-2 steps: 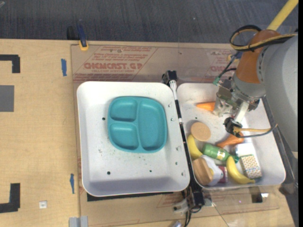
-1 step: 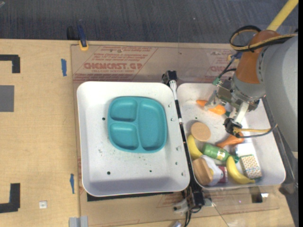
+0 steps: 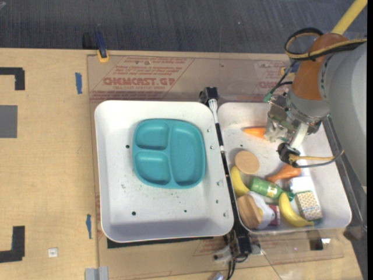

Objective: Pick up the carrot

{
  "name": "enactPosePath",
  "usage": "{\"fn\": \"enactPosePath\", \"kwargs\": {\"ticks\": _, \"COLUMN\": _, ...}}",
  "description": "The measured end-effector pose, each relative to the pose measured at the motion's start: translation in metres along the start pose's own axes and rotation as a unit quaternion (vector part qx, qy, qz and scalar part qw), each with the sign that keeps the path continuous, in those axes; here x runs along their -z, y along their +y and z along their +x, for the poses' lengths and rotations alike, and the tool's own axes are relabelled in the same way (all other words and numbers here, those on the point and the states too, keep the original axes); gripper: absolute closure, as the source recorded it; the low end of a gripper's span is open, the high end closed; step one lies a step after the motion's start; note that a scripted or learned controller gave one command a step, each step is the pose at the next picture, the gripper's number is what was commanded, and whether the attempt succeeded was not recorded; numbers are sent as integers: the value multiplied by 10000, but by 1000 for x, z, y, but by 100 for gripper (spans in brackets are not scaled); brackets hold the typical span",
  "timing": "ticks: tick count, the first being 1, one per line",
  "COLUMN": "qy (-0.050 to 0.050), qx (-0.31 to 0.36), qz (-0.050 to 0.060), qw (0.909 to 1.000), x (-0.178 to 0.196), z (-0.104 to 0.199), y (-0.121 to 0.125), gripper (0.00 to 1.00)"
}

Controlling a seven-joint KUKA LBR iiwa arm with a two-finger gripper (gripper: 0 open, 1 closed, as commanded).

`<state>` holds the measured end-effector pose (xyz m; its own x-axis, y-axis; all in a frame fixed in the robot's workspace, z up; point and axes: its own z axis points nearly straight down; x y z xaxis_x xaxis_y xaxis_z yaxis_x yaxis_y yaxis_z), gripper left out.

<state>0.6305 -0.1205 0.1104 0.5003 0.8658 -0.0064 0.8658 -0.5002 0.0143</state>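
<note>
An orange carrot (image 3: 254,132) lies in the right bin (image 3: 335,150), near its far wall, with its pointed end toward the left. Its thick end runs under my gripper (image 3: 275,134), which hangs low over the bin right beside it. The wrist hides where the carrot meets the gripper, so contact is not visible. A second orange, carrot-like piece (image 3: 284,172) lies nearer the middle of the bin, below the gripper.
The left bin (image 3: 111,174) holds a teal divided plate (image 3: 169,153). Crowded in the right bin's near half are a tan disc (image 3: 247,161), a green bottle (image 3: 265,186), two yellow bananas (image 3: 291,213), a round can (image 3: 252,210) and a checkered block (image 3: 308,204).
</note>
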Motion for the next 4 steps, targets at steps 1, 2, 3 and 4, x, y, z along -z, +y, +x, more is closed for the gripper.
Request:
{"fn": "enactPosePath", "kwargs": {"ticks": 1, "qy": -4, "qx": -2, "qz": 7, "qw": 10000, "x": -1, "z": 0, "y": 0, "gripper": 0}}
{"fn": "enactPosePath", "kwargs": {"ticks": 2, "qy": 27, "qx": -855, "qz": 51, "qw": 9963, "x": -22, "z": 0, "y": -27, "gripper": 0}}
{"fn": "enactPosePath", "kwargs": {"ticks": 3, "qy": 4, "qx": -831, "qz": 38, "qw": 9965, "x": -10, "z": -1, "y": -26, "gripper": 100}}
{"fn": "enactPosePath", "kwargs": {"ticks": 4, "qy": 58, "qx": -928, "qz": 26, "qw": 9957, "x": -18, "z": -35, "y": -110, "gripper": 100}}
